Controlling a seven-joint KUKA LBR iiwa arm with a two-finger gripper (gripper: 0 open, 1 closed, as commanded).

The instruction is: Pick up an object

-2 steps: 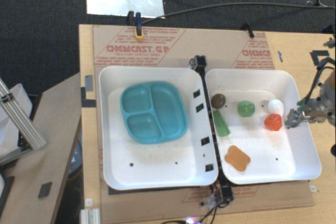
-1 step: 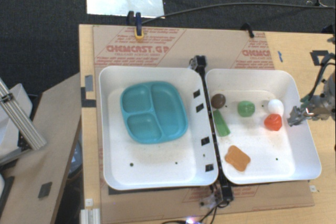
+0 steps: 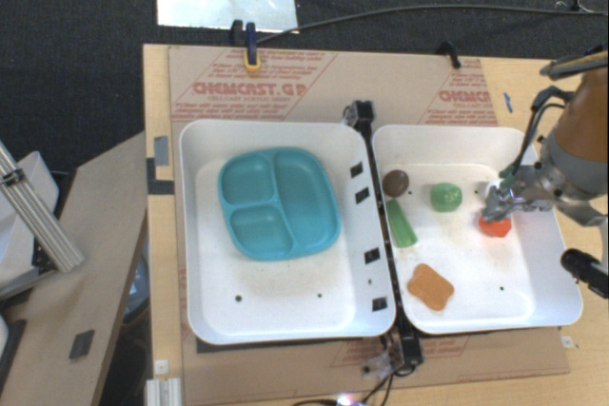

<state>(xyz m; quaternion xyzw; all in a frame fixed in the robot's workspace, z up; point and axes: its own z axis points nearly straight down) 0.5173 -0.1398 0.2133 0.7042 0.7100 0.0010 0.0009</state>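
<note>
The right bin [image 3: 547,295] holds a brown ball [image 3: 395,182], a round green object [image 3: 445,197], a green elongated piece [image 3: 401,225], an orange flat piece [image 3: 430,286] and a small red-orange object [image 3: 495,226]. My gripper [image 3: 499,204] hangs low at the bin's right side, directly over the red-orange object and touching or nearly touching it. The metal fingers hide the object's top, and I cannot make out how they stand.
The left bin [image 3: 205,299] bears a teal divided plate [image 3: 280,203]. A black divider with clips [image 3: 374,223] runs between the bins. The arm's grey body [image 3: 580,157] overhangs the right bin's right rim. A cable [image 3: 400,14] crosses the bench behind.
</note>
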